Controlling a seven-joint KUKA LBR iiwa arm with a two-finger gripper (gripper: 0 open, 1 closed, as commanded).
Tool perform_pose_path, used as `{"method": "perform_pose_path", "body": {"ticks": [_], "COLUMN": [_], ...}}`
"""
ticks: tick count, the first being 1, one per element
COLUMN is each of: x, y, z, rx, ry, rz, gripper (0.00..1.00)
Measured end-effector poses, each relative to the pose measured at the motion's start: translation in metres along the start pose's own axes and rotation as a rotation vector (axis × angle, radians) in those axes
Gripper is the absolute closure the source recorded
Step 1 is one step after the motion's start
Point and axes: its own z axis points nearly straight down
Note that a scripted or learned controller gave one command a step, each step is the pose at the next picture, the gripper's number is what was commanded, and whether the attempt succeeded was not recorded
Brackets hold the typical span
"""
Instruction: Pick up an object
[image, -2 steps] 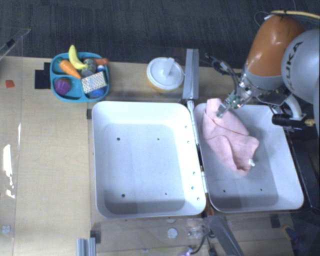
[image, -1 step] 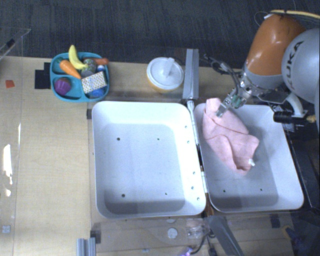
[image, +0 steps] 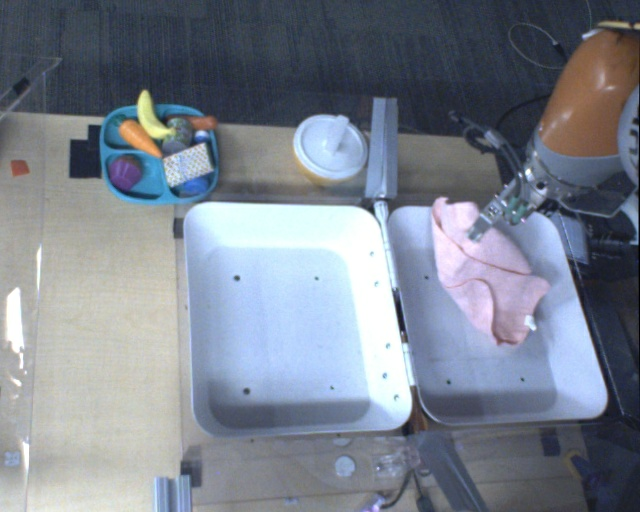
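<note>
A pink cloth (image: 487, 272) lies crumpled in the upper part of the right bin (image: 470, 390), reaching from its far left corner toward the right wall. My gripper (image: 484, 227) hangs at the cloth's upper edge, coming in from the right under the orange band of the arm (image: 590, 80). Its tip touches or hovers just over the cloth's top fold. I see nothing lifted between the fingers.
The left bin (image: 290, 410) sits beside the right one, split from it by a metal divider (image: 380, 150). Behind the bins stand a white lidded cup (image: 331, 147) and a blue tray (image: 118, 190) with toy food. Cables run at the right.
</note>
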Motion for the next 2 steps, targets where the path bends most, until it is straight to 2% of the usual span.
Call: {"method": "perform_pose_path", "body": {"ticks": [1, 2], "x": [0.003, 0.002], "y": [0.006, 0.033], "z": [0.035, -0.008], "rx": [0.004, 0.001], "ry": [0.007, 0.002], "rz": [-0.032, 0.183], "gripper": [1.0, 1.0]}}
